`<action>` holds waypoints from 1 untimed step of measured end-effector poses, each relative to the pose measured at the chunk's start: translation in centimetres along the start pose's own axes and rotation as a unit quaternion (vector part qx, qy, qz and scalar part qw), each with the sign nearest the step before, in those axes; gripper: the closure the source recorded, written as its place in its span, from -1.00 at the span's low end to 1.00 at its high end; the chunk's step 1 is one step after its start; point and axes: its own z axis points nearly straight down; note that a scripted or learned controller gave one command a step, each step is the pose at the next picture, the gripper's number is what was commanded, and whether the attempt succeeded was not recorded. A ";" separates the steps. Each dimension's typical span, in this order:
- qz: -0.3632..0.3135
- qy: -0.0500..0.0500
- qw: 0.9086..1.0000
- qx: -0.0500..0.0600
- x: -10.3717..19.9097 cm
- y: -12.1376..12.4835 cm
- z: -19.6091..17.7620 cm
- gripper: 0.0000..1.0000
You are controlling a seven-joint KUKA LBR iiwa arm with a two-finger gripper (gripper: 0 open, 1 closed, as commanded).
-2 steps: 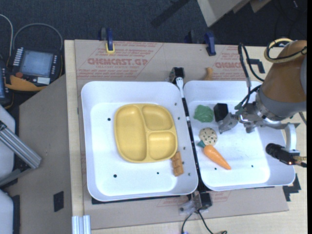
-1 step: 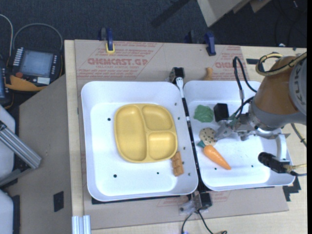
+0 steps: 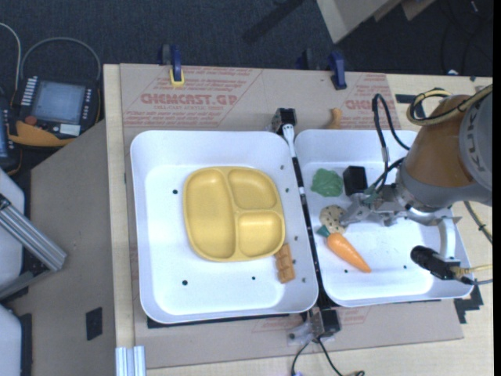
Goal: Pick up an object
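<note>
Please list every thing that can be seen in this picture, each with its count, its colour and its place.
left bin: one, white, left half of the bench
right bin: one, white, beside it
board: one, brown with red print, under both bins
divided plate: one, yellow, middle of the left bin
small chunk: one, brown, left bin, by the plate's near right corner
soft lump: one, green, right bin, far left part
block: one, black, just right of the lump
round piece: one, beige with dark spots, right bin, near its left wall
carrot: one, orange, right bin, nearer than the round piece
clamps: two, blue, board's far edge
arm: one, grey and orange, over the right bin
gripper: one, grey, beside the round piece
</note>
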 end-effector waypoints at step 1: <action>-0.001 0.001 1.000 -0.003 0.2 0.2 -1.2 1.00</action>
